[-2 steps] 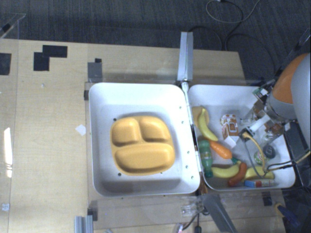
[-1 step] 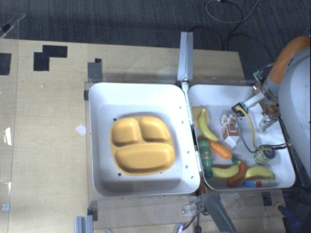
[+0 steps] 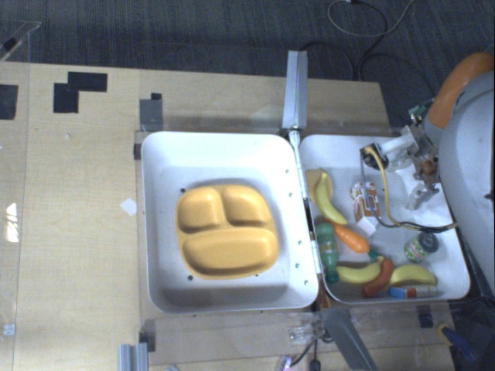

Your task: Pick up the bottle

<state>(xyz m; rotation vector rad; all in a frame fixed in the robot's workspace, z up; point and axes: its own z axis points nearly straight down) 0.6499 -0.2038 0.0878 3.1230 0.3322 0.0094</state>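
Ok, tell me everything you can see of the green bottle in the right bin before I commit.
The green bottle lies on its side along the left wall of the right bin, running lengthwise up and down the view. It looks like translucent green plastic with an orange-red bit at its upper end, possibly a cap. The carrot touches its upper part and a banana meets its lower end. The gripper is up and to the right, apart from it.

Arm [image 3: 473, 161]: broad, rounded grey casing with a smooth matte finish. Orange band [image 3: 456, 83] curves across the upper segment above the wrist. Wrist assembly [image 3: 414, 165]: white and metallic brackets with small exposed fittings. A yellow-and-black cable [image 3: 387, 199] loops out from the wrist hardware and trails back toward the casing.
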